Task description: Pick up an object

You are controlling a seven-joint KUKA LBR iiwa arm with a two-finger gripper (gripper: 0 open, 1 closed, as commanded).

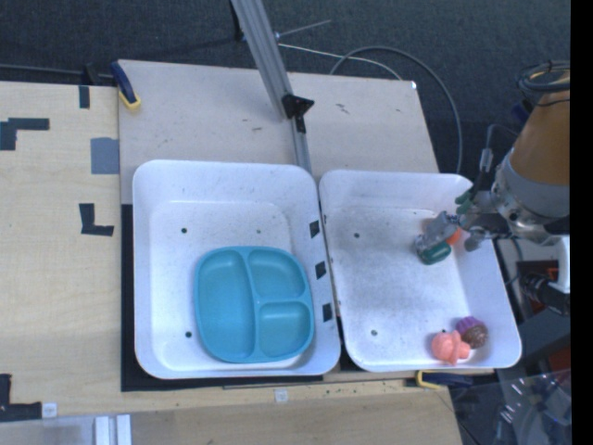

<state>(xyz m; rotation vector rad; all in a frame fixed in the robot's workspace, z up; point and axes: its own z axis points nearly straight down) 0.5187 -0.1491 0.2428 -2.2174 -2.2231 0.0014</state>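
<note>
A wooden bench over a dark carpet is seen from above, and two shallow white bins are placed on it side by side. In the left bin a blue plate with three compartments is laid flat. In the right bin, near the front right corner, a pink toy and a small purple object are found, touching each other. The gripper is positioned over the right side of this bin. A green object with an orange part appears just at its tip, but whether the jaws are closed on it cannot be told.
</note>
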